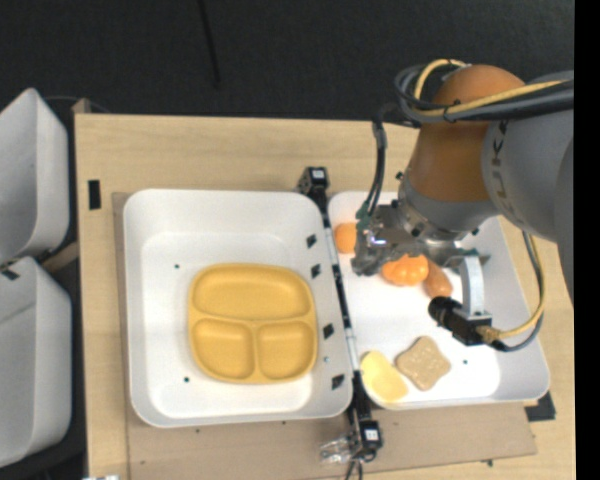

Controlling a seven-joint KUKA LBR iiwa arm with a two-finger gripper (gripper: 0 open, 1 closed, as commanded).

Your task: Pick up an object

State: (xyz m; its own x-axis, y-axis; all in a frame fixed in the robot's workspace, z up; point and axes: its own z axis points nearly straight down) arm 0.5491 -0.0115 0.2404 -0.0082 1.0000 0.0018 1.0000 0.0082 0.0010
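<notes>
1. In the right-hand bin (515,368), the grey arm with its orange band (460,158) reaches down from the right side of the view, and the gripper (378,253) sits low near the bin's left wall.
2. The wrist and its cabling cover the tool, so whether it stands wide, narrow or closed on something cannot be told.
3. An orange, lumpy piece (406,270) lies just beside the gripper, on its right, partly under the wrist.
4. A smaller round orange piece (346,236) rests against the bin's left wall, just left of the gripper.
5. Another small orange piece (438,283) lies just right of the lumpy one, close to it.
6. Toward the near edge of the same bin, a tan toast-like slice (423,363) lies flat, touching or nearly touching a pale yellow disc (380,376) on its left.
7. A black cable plug (458,320) hangs above the bin floor, between the orange pieces and the slice.
8. The left bin (150,228) holds a yellow divided tray (252,320), flat and near its middle, with one long compartment and two smaller ones.
9. Both bins sit side by side on a light wooden bench (100,148).
</notes>
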